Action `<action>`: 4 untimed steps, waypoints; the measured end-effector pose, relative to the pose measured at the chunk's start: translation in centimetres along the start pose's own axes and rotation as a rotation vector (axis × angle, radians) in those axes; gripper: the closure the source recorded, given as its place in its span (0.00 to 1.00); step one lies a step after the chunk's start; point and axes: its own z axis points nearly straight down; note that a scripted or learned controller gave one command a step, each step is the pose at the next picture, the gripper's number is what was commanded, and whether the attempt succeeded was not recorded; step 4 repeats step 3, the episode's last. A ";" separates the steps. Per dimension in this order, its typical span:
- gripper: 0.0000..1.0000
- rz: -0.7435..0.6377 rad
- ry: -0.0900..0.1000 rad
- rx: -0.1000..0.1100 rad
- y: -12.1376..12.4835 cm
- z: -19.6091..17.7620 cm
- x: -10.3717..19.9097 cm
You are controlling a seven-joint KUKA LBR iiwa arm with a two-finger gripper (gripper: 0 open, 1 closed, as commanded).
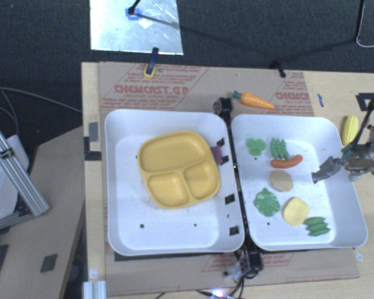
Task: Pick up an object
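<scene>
- Reaching in from the right, the tool [327, 169] hangs over the right edge of the right bin [336, 129], its dark tip pointing toward the toy food; nothing shows between its fingers, and whether they stand apart or closed I cannot tell at this size.
- The right bin holds the likely targets: a green leaf piece [256, 146], a ridged green vegetable [278, 148], a red-orange sausage or pepper [287, 162], a tan round piece [281, 180], a larger green leaf [267, 202], a yellow lump [295, 211] and a green pea pod [317, 226].
- Nearest the tool are the tan round piece and the sausage, both apart from their neighbours.
- These look like small plastic play foods, so judged light, stiff and smooth; they may slip or skid away if pinched off-centre.
- The sausage seems the easiest take: close across its narrow width at mid-length. The tan round piece would want a grip straight across its middle.
- The flat leaves lie low on the bin floor and would be hard to get fingers under.
- The left bin [121, 185] carries a yellow divided plate [177, 167].
- On the desk [62, 167] outside the bins lie a toy carrot [254, 100] just behind the right bin, and a yellow corn-like piece [350, 129] beside its right rim.
</scene>
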 end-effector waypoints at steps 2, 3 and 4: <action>0.00 -0.003 -0.005 -0.014 1.2 -28.8 -0.2; 1.00 -0.007 -0.004 -0.008 1.2 -29.4 -0.2; 1.00 -0.007 -0.004 -0.008 1.2 -29.4 -0.2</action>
